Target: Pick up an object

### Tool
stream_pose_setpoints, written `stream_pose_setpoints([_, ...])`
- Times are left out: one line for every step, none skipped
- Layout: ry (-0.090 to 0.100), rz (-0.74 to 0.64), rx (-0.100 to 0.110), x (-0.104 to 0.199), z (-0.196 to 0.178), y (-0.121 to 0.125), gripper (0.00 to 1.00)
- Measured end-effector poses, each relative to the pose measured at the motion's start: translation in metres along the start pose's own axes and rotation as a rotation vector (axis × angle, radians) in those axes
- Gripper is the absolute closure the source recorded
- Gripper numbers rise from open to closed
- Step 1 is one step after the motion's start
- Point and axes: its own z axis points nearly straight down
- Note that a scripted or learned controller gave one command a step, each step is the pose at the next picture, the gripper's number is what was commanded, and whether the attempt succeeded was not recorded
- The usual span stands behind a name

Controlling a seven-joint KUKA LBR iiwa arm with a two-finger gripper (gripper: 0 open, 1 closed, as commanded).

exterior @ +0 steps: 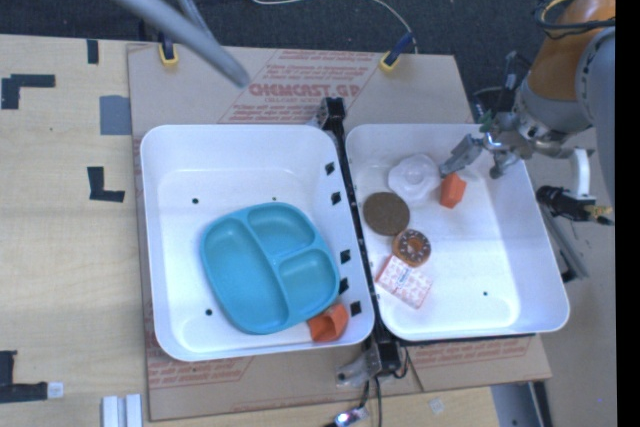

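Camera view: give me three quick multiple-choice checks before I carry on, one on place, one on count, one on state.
1. Where is the blue tray?
A. left bin
B. right bin
C. on the bench

2. How many compartments does the tray have?
A. two
B. three
C. five

3. How does the small orange block lie relative to the gripper?
A. on the bin floor just below it
B. stacked on the doughnut
C. inside the blue tray

Answers: 1 A, it fills the left bin. 2 B, ridges split it into three. 3 A, it rests in the right bin under the gripper tip.
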Motion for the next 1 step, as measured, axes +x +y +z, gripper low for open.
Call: stream_pose_setpoints([-0.003,0.000,-0.008,0.0008,0.0561,0.0002,0.00])
